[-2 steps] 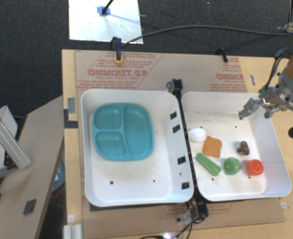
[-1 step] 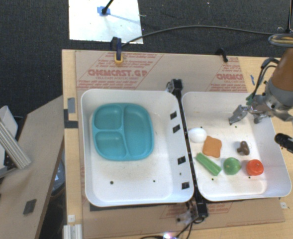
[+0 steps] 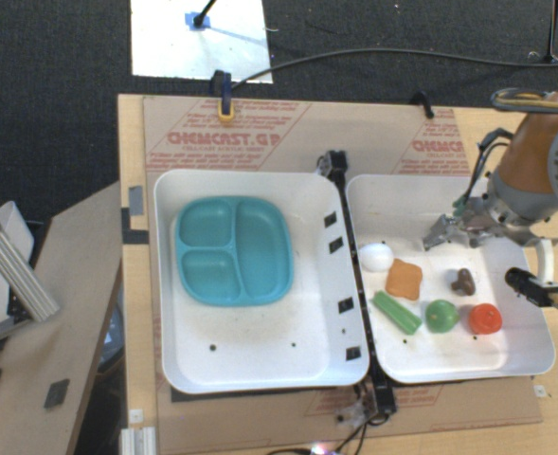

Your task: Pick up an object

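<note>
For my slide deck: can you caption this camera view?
Grey arm's tool hovers over the right white bin of small toy foods; a teal divided plate lies in the left white bin.

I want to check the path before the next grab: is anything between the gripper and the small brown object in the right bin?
Nothing visible. The gripper hangs over bare bin floor, up and left of the small brown object. The orange block lies off to the left, outside that line.
</note>
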Robot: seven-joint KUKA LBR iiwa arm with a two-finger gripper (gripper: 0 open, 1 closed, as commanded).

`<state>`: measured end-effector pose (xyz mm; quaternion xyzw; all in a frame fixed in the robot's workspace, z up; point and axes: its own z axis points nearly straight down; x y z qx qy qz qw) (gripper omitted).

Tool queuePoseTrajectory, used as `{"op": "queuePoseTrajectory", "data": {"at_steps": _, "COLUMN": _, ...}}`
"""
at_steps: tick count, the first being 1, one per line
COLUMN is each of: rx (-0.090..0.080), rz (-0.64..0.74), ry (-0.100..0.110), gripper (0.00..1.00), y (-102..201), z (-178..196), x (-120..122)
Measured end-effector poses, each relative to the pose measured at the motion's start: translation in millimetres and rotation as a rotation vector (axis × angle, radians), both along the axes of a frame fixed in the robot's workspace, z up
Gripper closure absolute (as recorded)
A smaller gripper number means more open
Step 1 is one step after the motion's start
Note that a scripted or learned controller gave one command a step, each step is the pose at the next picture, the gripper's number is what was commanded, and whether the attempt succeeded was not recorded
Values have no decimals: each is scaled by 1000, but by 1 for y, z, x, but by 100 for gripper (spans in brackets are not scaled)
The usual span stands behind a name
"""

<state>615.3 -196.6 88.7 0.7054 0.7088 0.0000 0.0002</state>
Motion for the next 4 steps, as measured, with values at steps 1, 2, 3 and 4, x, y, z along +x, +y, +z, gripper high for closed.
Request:
{"op": "queuePoseTrajectory", "data": {"at_steps": 1, "rx": -1, "rz": 2, "ry": -5, "gripper": 100, "y": 0, "z": 13, "x": 1}}
{"op": "queuePoseTrajectory", "data": {"at_steps": 2, "rx": 0, "rz": 1, "ry": -2, "gripper": 100, "y": 8, "z": 71, "x": 1}}
{"op": "queuePoseTrajectory", "data": {"at_steps": 3, "rx": -1, "rz": 1, "ry": -3, "gripper": 100, "y": 7, "z": 132, "x": -4}}
{"op": "queuePoseTrajectory", "data": {"at_steps": 4, "rx": -1, "rz": 1, "ry": -2, "gripper": 100, "y": 7, "z": 139, "x": -3}}
